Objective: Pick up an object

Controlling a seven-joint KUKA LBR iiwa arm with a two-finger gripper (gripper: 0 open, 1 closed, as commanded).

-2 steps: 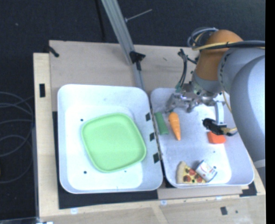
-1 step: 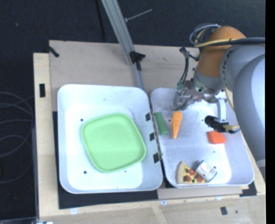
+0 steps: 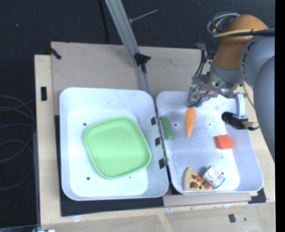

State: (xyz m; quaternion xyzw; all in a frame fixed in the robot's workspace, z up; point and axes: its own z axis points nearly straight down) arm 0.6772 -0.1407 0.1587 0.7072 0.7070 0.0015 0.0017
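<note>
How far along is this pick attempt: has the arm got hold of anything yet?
Done: the gripper is over the right bin, right at the top end of the carrot. In hand: nothing visibly; the carrot lies on the bin floor. Left: grasp and lift. The orange block, green block, pizza slice and can lie untouched.

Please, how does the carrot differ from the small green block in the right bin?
The carrot is orange and tapers to a point at its lower end; the green block is green, flat and rectangular. The carrot lies near the bin's middle, just below the gripper; the green block lies against the right bin's left wall. Both are elongated, lie flat, and point roughly up and down in the view.
</note>
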